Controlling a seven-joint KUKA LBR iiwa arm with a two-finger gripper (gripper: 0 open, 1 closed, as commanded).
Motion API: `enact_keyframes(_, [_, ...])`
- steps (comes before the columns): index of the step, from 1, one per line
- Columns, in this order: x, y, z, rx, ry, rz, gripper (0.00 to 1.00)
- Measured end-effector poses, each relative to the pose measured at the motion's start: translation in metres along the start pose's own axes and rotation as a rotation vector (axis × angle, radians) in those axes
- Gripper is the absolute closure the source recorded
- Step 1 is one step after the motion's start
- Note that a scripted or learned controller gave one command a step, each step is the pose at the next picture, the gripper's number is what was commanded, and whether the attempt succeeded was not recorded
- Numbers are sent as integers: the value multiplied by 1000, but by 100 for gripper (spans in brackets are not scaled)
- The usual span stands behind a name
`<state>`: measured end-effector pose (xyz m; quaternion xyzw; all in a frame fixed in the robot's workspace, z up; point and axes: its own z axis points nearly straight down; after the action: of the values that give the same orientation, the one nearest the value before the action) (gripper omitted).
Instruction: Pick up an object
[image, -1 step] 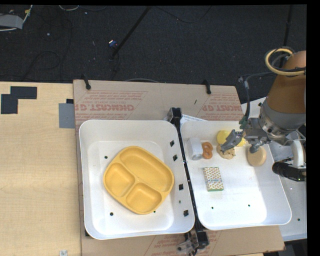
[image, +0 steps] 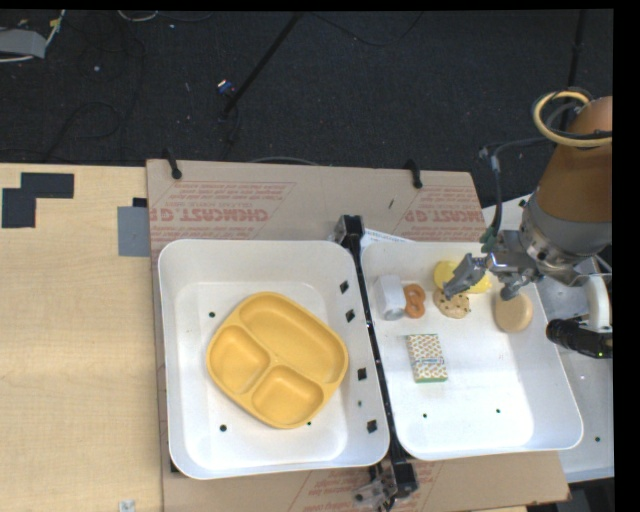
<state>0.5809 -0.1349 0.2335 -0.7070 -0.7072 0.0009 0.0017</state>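
My gripper (image: 487, 281) hangs over the far part of the right bin (image: 500, 420), open, with its two fingers spread wide and nothing between them. One finger sits over a yellow object (image: 447, 271) and a round cookie (image: 455, 305). The other finger is just above a tan round piece (image: 514, 315). Further left lie a small orange ring (image: 413, 298) and a grey cylinder (image: 388, 297). A small patterned box (image: 427, 357) lies flat near the bin's middle.
The left bin (image: 190, 300) holds a yellow divided plate (image: 278, 358). A black divider (image: 362, 330) runs between the bins. The arm's body (image: 575, 190) looms over the right bin's far right corner. Bare white floor fills the near half of the right bin.
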Motion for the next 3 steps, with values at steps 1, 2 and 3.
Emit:
enact_keyframes(1, [1, 3, 44, 4, 0, 1, 0])
enact_keyframes(2, [-2, 12, 97, 3, 0, 1, 0])
enact_keyframes(3, [-1, 12, 149, 1, 0, 2, 0])
